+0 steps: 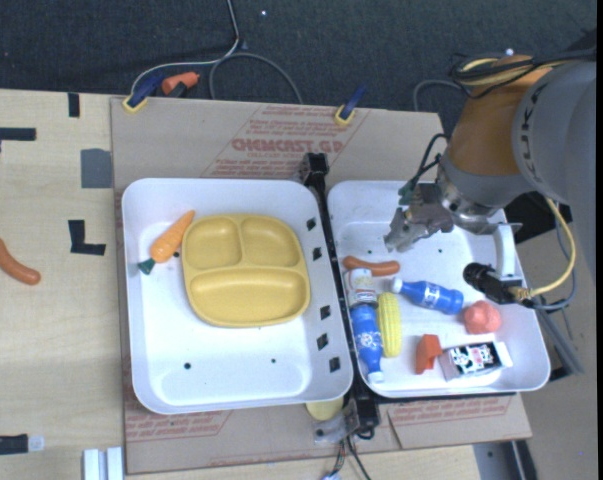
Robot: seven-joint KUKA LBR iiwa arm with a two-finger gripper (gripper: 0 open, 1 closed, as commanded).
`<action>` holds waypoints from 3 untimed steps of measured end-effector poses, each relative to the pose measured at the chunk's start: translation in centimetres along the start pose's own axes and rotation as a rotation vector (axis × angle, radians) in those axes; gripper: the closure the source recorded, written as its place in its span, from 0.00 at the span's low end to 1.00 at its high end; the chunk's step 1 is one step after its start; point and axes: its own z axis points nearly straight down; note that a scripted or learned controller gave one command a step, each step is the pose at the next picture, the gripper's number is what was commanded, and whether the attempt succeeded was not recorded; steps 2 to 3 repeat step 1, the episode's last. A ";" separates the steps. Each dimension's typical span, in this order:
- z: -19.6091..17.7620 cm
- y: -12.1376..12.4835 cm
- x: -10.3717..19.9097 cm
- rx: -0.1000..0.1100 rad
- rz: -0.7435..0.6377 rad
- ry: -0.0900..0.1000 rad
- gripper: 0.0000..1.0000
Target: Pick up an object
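i have the grey two-finger claw (405, 230) hanging over the upper part of the right-hand shallow white bin (536, 353), its tips pointing down and toward the left. nothing sits between them, but i cannot tell from here whether they are spread or closed, since they blur into one dark metal shape.

the nearest pick is the small orange-brown toy sausage (371, 265), lying on the bin floor just below and a little left of the claw, its long axis running roughly left to right. i judge a short drop down-left would reach it.

further down lie the blue plastic bottle with a white label (431, 295), the yellow toy corn cob (389, 324) and the taller blue bottle (365, 336), packed close together.
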 end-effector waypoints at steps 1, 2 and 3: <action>3.7 -2.5 -4.2 -0.004 0.009 -0.006 0.00; 3.7 -2.5 -4.2 -0.004 0.009 -0.006 0.00; 3.7 -2.5 -4.2 -0.004 0.009 -0.006 0.00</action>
